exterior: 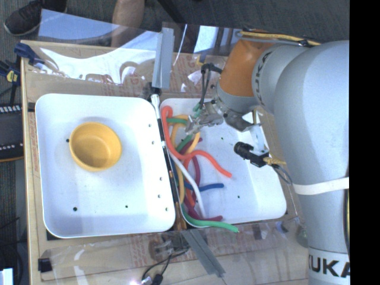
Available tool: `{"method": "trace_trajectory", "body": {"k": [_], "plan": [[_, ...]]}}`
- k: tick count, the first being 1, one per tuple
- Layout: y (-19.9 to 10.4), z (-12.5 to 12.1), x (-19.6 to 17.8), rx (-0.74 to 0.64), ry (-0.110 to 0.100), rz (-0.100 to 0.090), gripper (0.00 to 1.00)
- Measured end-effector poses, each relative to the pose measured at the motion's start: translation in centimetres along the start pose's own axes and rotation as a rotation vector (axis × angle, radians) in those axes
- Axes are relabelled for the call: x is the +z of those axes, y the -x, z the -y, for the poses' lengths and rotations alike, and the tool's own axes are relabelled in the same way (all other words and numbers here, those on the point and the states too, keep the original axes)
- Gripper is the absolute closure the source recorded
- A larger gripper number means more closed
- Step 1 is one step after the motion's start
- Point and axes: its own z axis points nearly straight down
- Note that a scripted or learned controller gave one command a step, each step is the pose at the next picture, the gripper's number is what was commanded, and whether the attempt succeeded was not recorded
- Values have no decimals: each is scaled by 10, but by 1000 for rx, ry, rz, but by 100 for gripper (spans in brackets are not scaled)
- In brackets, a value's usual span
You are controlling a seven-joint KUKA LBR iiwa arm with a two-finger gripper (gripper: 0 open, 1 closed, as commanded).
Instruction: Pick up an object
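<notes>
A tangle of coloured cords (193, 171) lies along the left side of the right bin (261, 189). The gripper (199, 120) sits low over the tangle's far end; whether it grips anything I cannot tell. A yellow bowl (95, 146) sits in the left bin (107, 212).

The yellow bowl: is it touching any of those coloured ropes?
Apart. The camera view shows the yellow bowl alone in the left bin; the ropes lie in the right bin.

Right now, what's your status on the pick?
Gripper low over tangled coloured ropes, right white bin. Grasp unconfirmed. Yellow bowl sits in left bin.
</notes>
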Motion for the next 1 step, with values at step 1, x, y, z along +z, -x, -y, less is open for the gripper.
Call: {"method": "trace_trajectory", "body": {"k": [1], "plan": [[0, 0, 0, 0, 0, 0, 0]]}}
